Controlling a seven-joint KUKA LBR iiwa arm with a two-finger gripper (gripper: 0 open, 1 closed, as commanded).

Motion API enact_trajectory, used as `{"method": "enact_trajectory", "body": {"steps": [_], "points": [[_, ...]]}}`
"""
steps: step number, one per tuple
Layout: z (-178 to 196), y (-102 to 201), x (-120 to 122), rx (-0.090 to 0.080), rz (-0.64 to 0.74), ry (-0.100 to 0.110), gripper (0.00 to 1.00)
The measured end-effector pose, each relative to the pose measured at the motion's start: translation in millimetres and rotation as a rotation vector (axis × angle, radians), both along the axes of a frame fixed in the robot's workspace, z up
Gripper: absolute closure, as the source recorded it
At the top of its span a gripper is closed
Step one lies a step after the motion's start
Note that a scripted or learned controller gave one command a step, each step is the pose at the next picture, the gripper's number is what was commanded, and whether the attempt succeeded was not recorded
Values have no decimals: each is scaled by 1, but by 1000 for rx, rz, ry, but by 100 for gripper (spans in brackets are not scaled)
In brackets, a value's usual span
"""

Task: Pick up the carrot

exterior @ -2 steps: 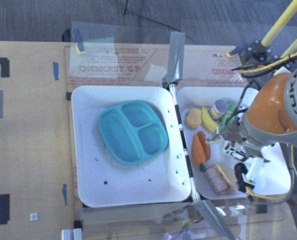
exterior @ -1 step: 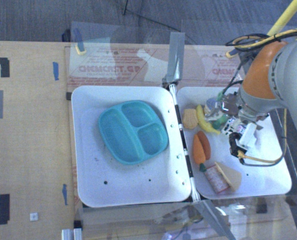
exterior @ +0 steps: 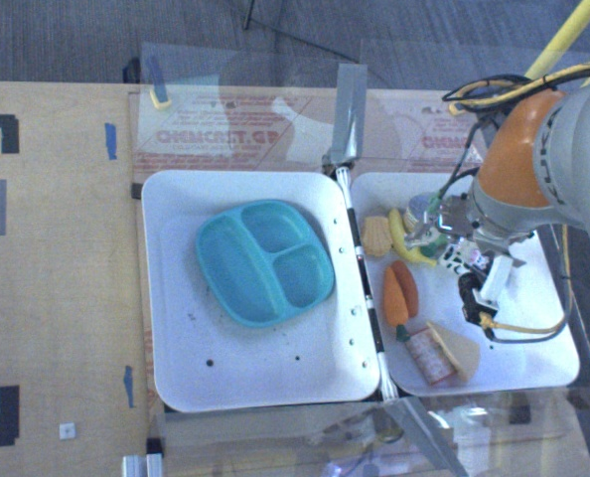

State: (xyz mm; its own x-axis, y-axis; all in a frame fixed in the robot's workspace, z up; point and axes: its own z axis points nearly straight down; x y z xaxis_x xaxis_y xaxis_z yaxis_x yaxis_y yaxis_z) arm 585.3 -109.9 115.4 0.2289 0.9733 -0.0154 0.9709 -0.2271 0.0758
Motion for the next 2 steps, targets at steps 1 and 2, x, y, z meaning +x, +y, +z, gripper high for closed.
{"method": "enact_trajectory", "body": {"steps": [1,2], "points": [[110,10,-16,37,-153,68,0],[-18,3,-51,32,8,70,0]]}}
